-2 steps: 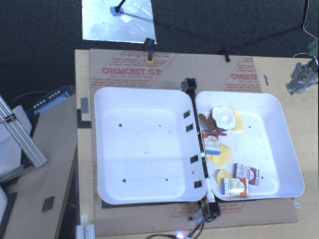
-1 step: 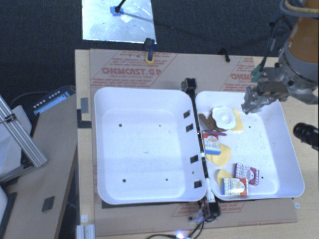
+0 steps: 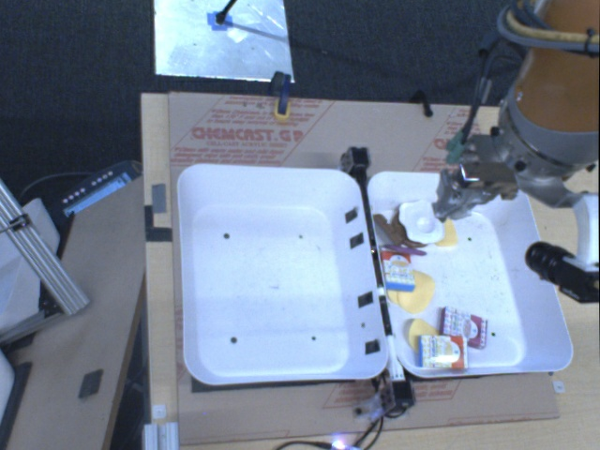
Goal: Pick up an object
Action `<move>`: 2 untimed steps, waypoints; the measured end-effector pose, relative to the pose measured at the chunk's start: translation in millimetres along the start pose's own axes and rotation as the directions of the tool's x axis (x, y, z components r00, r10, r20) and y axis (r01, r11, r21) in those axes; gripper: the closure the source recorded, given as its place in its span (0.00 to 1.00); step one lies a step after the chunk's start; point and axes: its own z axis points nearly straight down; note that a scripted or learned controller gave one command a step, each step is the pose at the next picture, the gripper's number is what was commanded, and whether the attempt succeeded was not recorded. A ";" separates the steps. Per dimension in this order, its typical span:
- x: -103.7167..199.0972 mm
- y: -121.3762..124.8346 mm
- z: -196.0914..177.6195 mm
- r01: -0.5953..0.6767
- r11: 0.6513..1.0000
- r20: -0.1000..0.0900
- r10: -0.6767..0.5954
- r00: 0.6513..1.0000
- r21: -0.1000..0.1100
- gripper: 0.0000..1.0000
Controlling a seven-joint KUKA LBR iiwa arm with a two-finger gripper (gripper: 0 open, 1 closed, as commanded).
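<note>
**Gripper low over the right bin's far-left clutter, finger state unreadable**

Left to right:

- Left bin (image 3: 272,270): shallow moulded white plastic, rounded corners, glossy floor with a few small dark specks. Sits on a tan cardboard sheet (image 3: 244,125) printed with red lettering.
- Behind it, on the dark carpet-like floor: a square reflective metal plate (image 3: 220,26), dull silver. A small yellow-and-blue clamp (image 3: 280,97) sits at the cardboard's far edge.
- Divider (image 3: 370,270): black strip with clips where the two bins meet.
- Right bin (image 3: 525,279): same white tray shape. Contents bunch along its left side:
  - brown flat piece (image 3: 386,228) near the far-left corner, a purple sliver just below it
  - white rounded cup-like object (image 3: 419,223), smooth, touching or just under the gripper
  - pale yellow piece (image 3: 449,235) just right of it, partly hidden
  - small printed carton (image 3: 398,272), red/blue/white, overlapping a flat yellow disc (image 3: 417,291)
  - second yellow disc (image 3: 419,329) closer to the near wall
  - boxy packet (image 3: 442,351), orange/green print, at the near edge
  - red-and-white packet (image 3: 463,326), rectangular, tilted, just beside it
- Gripper (image 3: 452,204): grey metal, down in the bin's far part right next to the white object. I cannot tell whether it is grasping anything or how it is set; the wrist body blocks the view.
- Arm: grey with the orange band at top right.
</note>
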 end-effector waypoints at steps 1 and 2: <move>76.7 -0.2 62.9 0.003 1.000 -0.001 -0.003 1.000 0.006 1.00; 112.5 32.2 -118.7 -0.001 1.000 -0.005 0.001 1.000 -0.017 1.00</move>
